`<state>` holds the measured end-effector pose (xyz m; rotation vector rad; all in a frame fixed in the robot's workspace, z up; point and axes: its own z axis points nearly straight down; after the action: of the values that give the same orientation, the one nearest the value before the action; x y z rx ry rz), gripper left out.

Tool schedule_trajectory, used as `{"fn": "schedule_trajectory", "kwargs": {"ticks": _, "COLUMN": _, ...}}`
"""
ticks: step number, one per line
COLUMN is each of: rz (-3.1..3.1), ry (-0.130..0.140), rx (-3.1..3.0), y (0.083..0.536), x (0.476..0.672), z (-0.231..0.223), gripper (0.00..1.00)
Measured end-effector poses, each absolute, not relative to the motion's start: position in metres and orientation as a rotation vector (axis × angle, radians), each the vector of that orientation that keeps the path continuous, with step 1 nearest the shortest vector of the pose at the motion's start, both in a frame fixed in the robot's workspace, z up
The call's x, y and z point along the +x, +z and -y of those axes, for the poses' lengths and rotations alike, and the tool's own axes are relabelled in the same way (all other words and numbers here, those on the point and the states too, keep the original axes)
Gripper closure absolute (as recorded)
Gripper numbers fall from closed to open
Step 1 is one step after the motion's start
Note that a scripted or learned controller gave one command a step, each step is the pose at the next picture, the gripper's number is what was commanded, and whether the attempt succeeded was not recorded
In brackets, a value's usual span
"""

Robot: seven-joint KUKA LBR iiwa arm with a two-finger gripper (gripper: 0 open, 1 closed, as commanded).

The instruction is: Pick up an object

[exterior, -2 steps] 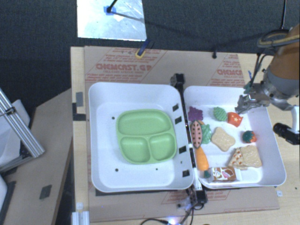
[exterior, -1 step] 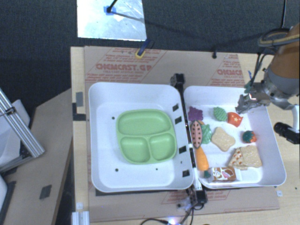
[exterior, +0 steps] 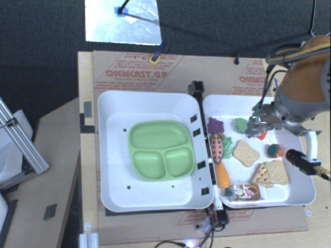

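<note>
The end effector (exterior: 257,127) hangs low in the right bin (exterior: 300,190), just above-right of the bread (exterior: 245,153), likely seeking a grasp; its grip state I cannot tell.

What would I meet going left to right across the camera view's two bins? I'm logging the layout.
Green tray → purple grapes → carrot → bread slice → gripper → green-and-orange ball
</note>
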<state>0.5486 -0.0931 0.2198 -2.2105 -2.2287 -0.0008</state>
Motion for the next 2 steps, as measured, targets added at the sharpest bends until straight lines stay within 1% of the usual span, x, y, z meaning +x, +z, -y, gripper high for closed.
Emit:
{"fn": "schedule_trajectory", "kwargs": {"ticks": 1, "rz": 2.229, "ry": -0.002, "rx": -2.210, "y": 0.223, "x": 0.522, "z": 0.041, "gripper": 1.00}}
{"fn": "schedule_trajectory", "kwargs": {"ticks": 2, "rz": 2.228, "ry": -0.001, "rx": -2.212, "y": 0.234, "x": 0.488, "z": 0.022, "gripper": 1.00}}
